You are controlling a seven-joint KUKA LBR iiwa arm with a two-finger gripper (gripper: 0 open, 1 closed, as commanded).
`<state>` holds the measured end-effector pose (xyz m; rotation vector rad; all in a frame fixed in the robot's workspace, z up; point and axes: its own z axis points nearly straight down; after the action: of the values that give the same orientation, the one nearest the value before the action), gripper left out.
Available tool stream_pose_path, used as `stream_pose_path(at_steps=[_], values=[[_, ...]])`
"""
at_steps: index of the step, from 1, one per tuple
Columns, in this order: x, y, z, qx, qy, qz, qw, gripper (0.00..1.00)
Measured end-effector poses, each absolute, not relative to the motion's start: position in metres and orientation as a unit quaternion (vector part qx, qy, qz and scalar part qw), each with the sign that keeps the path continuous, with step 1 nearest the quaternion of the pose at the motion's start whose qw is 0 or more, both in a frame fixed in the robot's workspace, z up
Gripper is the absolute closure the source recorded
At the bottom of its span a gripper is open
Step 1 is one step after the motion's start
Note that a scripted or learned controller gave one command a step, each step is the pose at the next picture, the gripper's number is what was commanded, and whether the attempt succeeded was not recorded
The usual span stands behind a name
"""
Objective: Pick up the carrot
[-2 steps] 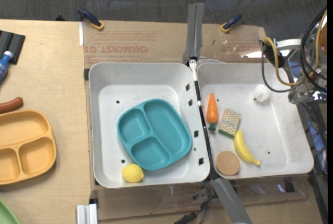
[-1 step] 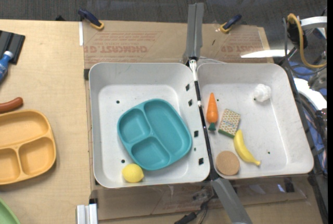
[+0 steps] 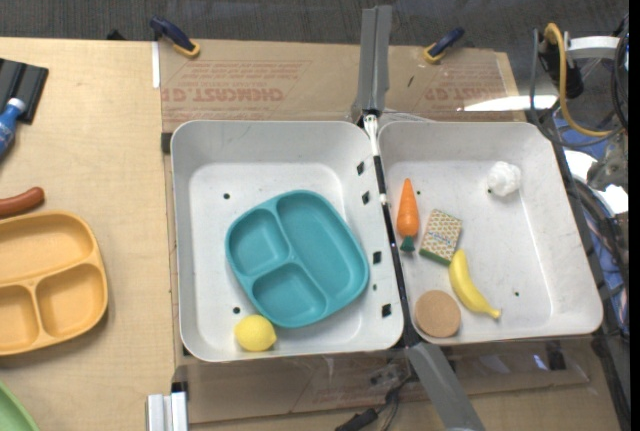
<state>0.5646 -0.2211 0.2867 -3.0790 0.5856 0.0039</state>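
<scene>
Lying by the right bin's (image 3: 566,181) left wall, smooth tapered carrot (image 3: 407,207) is showing whole, stalk end blurry; can't tell pincer state.

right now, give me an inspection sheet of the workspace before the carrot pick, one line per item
surface: two shallow white bins side by side, left bin and right bin, on a wooden bench with cardboard behind them
job's things: carrot lies in the right bin near its left wall, green end toward the camera, untouched
clutter: right bin holds a banana, a small patterned box, a round tan disc and a white crumpled lump; left bin holds a teal divided plate and a yellow ball
grippers: nothing seen
cables: yellow cable at the far right
surroundings: orange divided tray and a sausage on the bench at left
</scene>
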Motion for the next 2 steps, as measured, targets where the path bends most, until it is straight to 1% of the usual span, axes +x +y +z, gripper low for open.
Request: stream_pose_path(at_steps=[1, 2], values=[[0.563, -0.220, 0.212, -0.995, 0.100, 0.0013, 0.004, 1.00], [0.546, -0.220, 0.174, -0.995, 0.100, 0.0018, 0.003, 1.00]])
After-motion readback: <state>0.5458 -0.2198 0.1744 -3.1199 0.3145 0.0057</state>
